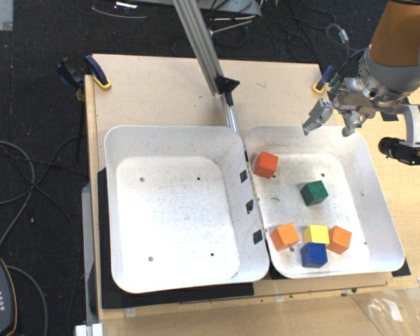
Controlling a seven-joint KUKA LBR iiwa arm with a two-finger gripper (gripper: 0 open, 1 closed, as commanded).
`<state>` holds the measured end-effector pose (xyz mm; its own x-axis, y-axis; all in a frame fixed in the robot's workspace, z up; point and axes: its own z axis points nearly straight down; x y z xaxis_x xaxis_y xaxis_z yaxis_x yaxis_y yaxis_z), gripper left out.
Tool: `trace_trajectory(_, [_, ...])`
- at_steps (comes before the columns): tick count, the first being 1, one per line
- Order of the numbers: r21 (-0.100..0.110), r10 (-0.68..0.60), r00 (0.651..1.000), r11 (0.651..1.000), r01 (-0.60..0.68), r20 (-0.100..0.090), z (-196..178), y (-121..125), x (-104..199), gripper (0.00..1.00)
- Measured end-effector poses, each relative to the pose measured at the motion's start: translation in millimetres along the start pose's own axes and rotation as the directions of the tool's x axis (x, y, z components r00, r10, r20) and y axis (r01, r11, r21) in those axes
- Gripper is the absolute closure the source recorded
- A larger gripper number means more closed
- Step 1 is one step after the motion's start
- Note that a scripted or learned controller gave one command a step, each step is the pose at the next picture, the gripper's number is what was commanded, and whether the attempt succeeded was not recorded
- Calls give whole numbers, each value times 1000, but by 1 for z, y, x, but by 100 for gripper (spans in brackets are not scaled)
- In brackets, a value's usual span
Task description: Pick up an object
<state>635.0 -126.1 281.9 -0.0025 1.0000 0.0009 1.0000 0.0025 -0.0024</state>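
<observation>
Six blocks lie in the right bin [378, 208]: the nearest, an orange block [266, 164], sits at its far left. The hand [333, 124] hangs above the far rim, fingers spread, holding nothing.

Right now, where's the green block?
The green block sits near the middle of the right bin, right of and below the lone orange block and above the yellow block.
</observation>
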Motion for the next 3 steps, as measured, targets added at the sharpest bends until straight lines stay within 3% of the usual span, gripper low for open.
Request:
trace_trajectory(1, [7, 5, 1000, 1000, -5, 0, 108, -28, -9, 0])
trace_trajectory(2, [-2, 5, 1000, 1000, -5, 2, 188, -67, -25, 0])
trace_trajectory(3, [-5, 4, 1000, 1000, -4, 2, 176, -65, -24, 100])
